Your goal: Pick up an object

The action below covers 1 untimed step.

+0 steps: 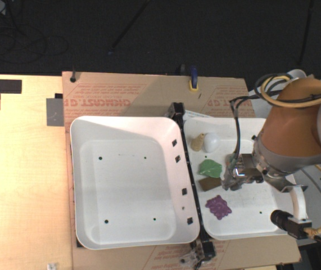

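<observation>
My gripper [233,180] is low inside the right bin [250,221], near its middle, with the grey and orange arm above it on the right. A green leaf-shaped object [209,167] lies just left of the gripper. A brown flat piece [208,183] sits under the green one's lower edge. A purple cluster [219,206] rests below the gripper, toward the bin's front. A white ball [211,143] and a tan object [197,142] lie at the back of the bin. Nothing is visible between the fingers.
The left bin [93,229] stands beside the right one, split by a black clamp strip [184,167]. Both rest on a cardboard sheet [149,94] on the wooden bench [19,179]. Cables [236,122] hang from the arm.
</observation>
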{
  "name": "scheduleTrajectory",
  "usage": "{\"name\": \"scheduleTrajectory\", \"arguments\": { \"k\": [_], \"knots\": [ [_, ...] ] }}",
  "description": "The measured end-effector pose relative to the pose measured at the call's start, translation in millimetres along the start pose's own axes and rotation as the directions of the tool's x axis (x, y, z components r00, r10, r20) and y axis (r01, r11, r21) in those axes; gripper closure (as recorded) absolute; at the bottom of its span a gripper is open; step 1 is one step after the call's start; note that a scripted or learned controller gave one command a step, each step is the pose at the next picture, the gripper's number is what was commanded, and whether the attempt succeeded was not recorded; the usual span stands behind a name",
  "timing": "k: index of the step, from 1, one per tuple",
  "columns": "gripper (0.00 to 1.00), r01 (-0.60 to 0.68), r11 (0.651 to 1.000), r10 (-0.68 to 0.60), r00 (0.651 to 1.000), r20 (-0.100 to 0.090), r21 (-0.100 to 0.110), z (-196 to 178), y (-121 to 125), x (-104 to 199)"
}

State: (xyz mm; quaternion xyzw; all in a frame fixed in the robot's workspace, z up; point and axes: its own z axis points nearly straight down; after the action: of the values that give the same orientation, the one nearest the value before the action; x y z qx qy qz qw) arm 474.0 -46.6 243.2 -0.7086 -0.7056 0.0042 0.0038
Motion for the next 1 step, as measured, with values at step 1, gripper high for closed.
{"name": "scheduleTrajectory", "arguments": {
  "k": [1],
  "knots": [
    [1.00,0.010,1.000,-0.011,1.000,-0.002,-0.016,-85.4,11.8,51.4]
  ]
}}
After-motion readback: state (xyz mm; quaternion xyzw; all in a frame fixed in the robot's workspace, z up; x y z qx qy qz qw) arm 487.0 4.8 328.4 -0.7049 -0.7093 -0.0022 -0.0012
